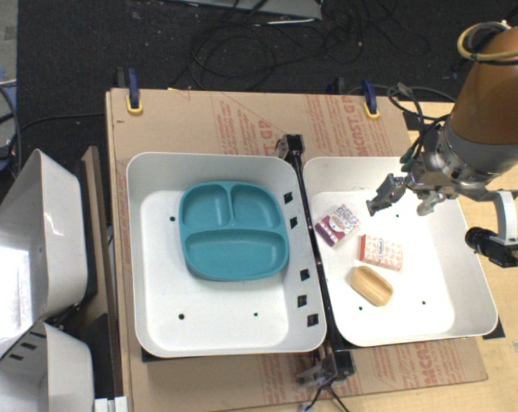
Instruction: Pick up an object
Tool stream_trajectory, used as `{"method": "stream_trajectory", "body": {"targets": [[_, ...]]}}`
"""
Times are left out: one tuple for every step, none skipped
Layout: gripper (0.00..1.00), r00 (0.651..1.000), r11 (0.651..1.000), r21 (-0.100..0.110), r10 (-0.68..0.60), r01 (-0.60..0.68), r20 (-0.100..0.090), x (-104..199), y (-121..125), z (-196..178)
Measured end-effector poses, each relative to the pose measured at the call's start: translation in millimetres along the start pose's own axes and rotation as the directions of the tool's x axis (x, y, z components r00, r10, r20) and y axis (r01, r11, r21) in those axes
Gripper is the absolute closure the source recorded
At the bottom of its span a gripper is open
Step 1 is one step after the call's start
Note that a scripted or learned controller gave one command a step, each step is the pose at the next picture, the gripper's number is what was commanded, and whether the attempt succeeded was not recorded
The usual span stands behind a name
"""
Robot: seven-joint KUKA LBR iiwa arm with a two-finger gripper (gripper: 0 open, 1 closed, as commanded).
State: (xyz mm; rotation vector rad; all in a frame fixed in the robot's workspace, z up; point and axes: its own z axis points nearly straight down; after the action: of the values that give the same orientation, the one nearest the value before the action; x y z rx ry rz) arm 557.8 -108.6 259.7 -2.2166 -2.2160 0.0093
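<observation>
- Fingers of the gripper (409, 194) are spread apart with nothing between them; they hang above the back part of the right bin (465, 316), dark and metallic under the grey arm (490, 101) with its orange band.
- Right bin, a shallow white tray with rounded corners, holds three small things lying close together.
- One is a purple and white packet (337, 224) (flat, a little crumpled), near the bin's left wall.
- Just beside it lies a small box (381, 252), rectangular, with a red and white pattern.
- In front of the box lies a tan oval object (371, 285), smooth, shaped like a bread roll.
- Left bin (147, 256) holds a teal plate (234, 232), smooth plastic, with three compartments.
- Both bins rest on a brown cardboard sheet (242, 118) over the desk.
</observation>
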Motion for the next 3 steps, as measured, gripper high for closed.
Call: {"method": "stream_trajectory", "body": {"targets": [[0.00, 1.000, 1.000, -0.009, -0.002, 0.002, 0.001, 0, 2, -5], [0.00, 1.000, 1.000, -0.004, 0.000, 0.000, 0.000, 6, 3, 40], [0.00, 1.000, 1.000, -0.004, 0.001, -0.001, 0.001, 6, 11, 88]]}}
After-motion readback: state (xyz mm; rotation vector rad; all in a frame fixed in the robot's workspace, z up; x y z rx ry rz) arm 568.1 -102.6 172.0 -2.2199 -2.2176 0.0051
